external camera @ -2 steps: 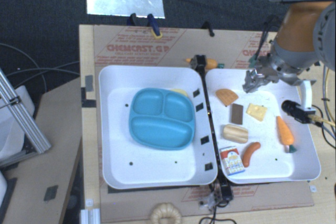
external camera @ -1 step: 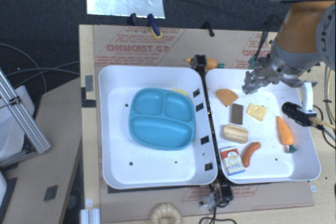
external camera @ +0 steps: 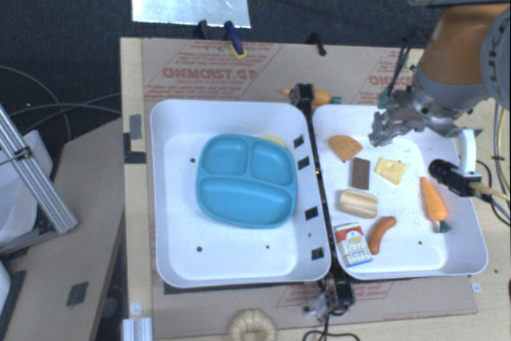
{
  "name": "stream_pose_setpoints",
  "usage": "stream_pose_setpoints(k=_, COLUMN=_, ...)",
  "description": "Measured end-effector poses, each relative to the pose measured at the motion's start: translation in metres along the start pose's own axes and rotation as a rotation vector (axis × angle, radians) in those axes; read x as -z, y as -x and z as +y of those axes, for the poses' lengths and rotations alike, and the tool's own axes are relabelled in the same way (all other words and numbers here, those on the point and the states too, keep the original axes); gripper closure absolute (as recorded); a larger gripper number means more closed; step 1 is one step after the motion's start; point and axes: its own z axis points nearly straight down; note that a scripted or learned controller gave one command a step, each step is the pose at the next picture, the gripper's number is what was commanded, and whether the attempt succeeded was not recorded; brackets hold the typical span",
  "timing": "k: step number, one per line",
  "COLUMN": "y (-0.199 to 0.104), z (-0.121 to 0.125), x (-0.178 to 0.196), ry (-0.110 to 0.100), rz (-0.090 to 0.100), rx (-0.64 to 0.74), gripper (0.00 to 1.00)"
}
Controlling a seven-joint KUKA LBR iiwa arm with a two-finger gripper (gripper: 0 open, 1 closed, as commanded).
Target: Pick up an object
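Currently I see the arm (external camera: 467,36) reaching in from the right, wrist bent down over the right bin (external camera: 459,255); the gripper (external camera: 383,128) hangs above its upper part, near the orange wedge (external camera: 346,146); whether it is apart or together I cannot tell; nothing visibly held; the carrot (external camera: 433,200) lies near the right wall.
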Motion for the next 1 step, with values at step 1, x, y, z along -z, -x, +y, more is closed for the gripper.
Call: stream_pose_setpoints(k=1, y=0.0118, z=0.0110, x=-0.0026, ry=0.002, rz=-0.001, rx=-0.001, gripper=1.00)
